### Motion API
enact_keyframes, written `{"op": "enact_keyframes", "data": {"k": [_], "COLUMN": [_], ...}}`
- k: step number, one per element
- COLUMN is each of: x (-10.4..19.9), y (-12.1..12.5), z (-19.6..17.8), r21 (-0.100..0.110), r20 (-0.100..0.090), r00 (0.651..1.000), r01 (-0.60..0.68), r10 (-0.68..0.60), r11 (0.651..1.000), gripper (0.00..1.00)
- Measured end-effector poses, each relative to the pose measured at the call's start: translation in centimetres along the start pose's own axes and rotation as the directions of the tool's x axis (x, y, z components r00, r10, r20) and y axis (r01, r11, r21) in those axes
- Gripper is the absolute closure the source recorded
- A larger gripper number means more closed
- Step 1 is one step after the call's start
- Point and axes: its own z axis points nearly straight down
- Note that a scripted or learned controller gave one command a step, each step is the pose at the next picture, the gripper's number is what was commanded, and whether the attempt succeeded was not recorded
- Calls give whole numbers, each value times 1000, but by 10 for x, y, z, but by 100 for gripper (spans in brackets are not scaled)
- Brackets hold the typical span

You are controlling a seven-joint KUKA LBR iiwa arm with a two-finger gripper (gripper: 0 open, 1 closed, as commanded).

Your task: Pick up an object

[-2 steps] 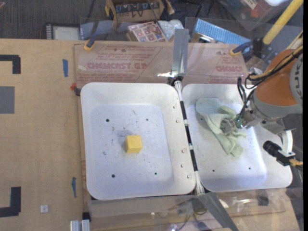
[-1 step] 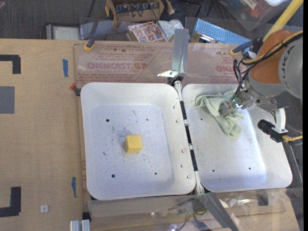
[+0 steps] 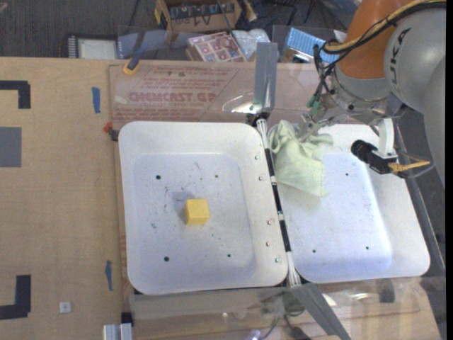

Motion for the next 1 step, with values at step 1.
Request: {"op": "enact_keyframes", "data": {"k": [1], "x": [3], "y": [-35], "z": [-46], "r21": [2], "r20": [-1], "r00": [998], "r01": [-68], "r10": [68], "r11": [998], "gripper": [100]}}
